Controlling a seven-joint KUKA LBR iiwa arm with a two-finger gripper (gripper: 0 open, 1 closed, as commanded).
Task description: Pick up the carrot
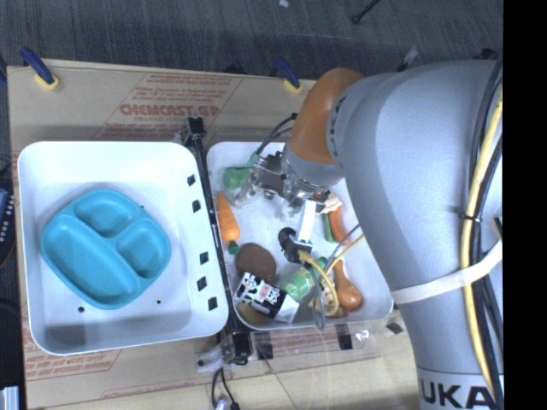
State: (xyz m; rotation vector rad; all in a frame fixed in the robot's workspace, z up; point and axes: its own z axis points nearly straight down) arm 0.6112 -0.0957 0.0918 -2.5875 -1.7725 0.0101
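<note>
While it lies along the left wall of the right bin (369, 273), the carrot (227, 220) points its narrow end up toward the far side and nothing touches it. Just below it sits a brown round thing (255, 260), and lower still a black and white box (259, 294) leans on the near rim. A green piece (237, 178) lies above the carrot, in the far left corner of the same bin. The tool (267, 178) is low over that corner, beside the green piece and a little up and right of the carrot; whether it is wide or narrow I cannot tell, because the wrist covers it. To the right lie an orange-red long thing (337, 224), another green item (301, 284) and a brown curved thing (344, 290), with cables across them. The grey arm (419, 169) with its orange band (320, 114) covers the right side. The left bin (51, 331) holds a blue divided plate (102, 246). Both bins stand on the desk (137, 101).
</note>
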